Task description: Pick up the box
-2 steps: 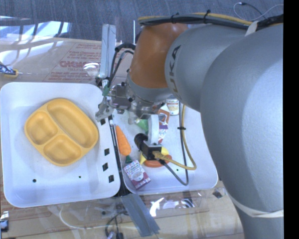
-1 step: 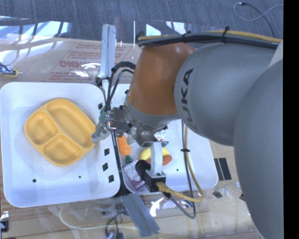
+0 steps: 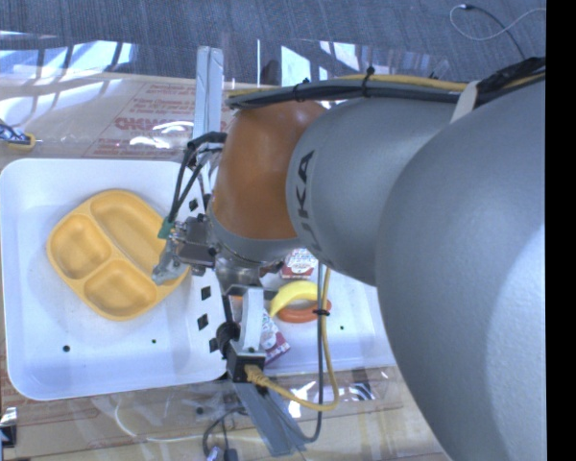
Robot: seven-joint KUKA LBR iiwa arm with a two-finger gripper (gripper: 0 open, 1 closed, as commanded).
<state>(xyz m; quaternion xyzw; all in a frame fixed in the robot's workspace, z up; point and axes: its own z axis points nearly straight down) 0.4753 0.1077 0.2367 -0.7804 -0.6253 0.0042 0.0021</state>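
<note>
Nearest the lens looms the grey arm [image 3: 442,257], which hides most of the right bin [image 3: 350,339]. Its pincer [image 3: 173,262] hangs low over the right edge of the yellow divided tray [image 3: 101,253] in the left bin [image 3: 38,353]; whether it is spread or pressed together cannot be told from this angle. What I take to be the box [image 3: 269,340], a small white-and-red carton, lies in the right bin, to the right of the pincer and nearer the front, partly hidden by the wrist. Its long axis seems to run roughly near to far. A yellow curved piece [image 3: 293,299] lies just beside it on the far right, with a red-and-white item [image 3: 299,260] beyond. Reaching the box would mean crossing the wall between the bins. Room looks tight there, with the near rim of the bin close by.
</note>
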